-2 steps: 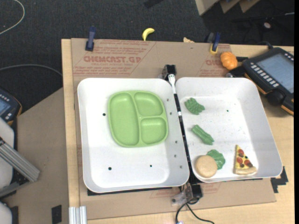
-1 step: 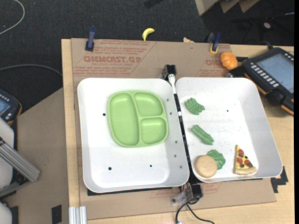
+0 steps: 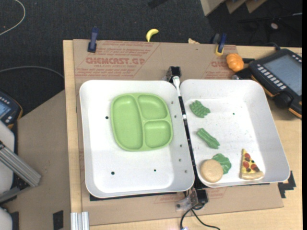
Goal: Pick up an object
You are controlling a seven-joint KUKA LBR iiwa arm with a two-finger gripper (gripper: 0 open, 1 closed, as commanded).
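Inside the right white bin (image 3: 259, 104), toy foods lie: pizza slice (image 3: 250, 166) at five o'clock, tan bun (image 3: 211, 171), three green vegetables (image 3: 199, 109). Left white bin (image 3: 96, 152) holds a green divided plate (image 3: 142, 121). Cardboard-covered table (image 3: 120, 59), dark carpet (image 3: 72, 13).

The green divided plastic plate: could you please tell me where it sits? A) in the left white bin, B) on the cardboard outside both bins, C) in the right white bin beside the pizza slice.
A: the green divided plastic plate lies in the left white bin, apart from the toy foods in the right white bin.
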